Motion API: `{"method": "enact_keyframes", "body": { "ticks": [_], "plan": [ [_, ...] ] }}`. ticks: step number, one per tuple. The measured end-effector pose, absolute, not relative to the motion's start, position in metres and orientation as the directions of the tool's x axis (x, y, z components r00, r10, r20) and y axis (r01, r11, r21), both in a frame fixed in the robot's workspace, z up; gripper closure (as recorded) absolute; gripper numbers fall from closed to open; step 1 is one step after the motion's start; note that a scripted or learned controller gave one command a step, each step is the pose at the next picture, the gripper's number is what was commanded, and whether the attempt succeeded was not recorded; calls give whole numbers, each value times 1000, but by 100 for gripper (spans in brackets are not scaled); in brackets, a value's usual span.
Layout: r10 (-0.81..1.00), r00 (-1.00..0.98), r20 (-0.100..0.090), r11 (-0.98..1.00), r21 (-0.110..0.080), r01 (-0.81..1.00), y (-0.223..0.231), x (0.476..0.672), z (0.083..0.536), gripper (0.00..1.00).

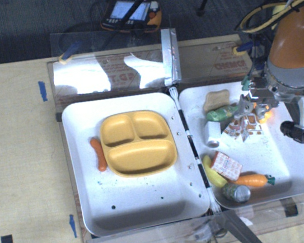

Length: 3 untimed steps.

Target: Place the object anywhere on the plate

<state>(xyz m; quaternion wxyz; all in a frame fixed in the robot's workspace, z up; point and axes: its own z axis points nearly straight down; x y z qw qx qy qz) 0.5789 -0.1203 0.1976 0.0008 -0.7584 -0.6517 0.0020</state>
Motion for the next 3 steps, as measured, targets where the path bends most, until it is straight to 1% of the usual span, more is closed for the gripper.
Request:
{"method": "enact_keyframes", "body": {
  "ticks": [1,2,3],
  "plan": [
    [1000,14,-1,-14,2,1000,-30,629,225,100],
    [959,-283,1,283,-3,959,39,643,184,100],
    [959,-283,1,283,-3,959,39,643,185,0]
  ]
}}
